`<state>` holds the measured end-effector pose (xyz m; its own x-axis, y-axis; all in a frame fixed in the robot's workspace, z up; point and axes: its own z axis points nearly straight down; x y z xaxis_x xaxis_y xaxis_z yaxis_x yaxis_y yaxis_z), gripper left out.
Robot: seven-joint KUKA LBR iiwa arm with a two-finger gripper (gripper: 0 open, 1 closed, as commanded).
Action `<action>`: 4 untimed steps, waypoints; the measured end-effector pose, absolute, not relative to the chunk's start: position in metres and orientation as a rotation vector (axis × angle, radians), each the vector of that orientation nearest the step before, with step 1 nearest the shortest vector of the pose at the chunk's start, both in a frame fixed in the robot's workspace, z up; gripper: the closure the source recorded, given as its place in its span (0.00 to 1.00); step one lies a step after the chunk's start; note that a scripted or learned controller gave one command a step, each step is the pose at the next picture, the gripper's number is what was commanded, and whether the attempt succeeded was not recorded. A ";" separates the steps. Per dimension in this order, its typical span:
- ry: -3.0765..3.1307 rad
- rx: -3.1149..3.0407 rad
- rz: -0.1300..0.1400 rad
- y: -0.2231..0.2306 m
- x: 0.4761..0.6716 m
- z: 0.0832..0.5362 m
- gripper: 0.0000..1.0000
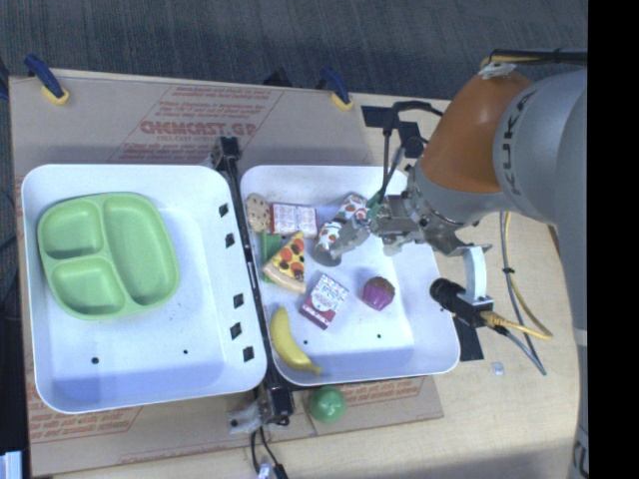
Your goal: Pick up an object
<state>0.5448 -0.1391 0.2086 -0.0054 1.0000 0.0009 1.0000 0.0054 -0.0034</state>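
Left bin (60,367): carrying green divided tray (106,253) toward its far left corner.
Right bin (419,342): banana (290,342) lying at near left corner; pizza slice (287,262) by left wall; red packet (323,300) and purple ball (377,292) sitting mid-bin.
Gripper (344,230): hanging over far middle of right bin; spread or pinched, cannot tell.

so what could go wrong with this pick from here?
1. The pincer sits in a tight cluster: a small box, the pizza slice and a packet lie close, so it may nudge neighbours or grab two things.
2. The purple toy looks rounded and could roll if bumped.
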 end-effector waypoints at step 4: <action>-2.233 -2.207 0.005 -0.160 0.616 0.102 1.00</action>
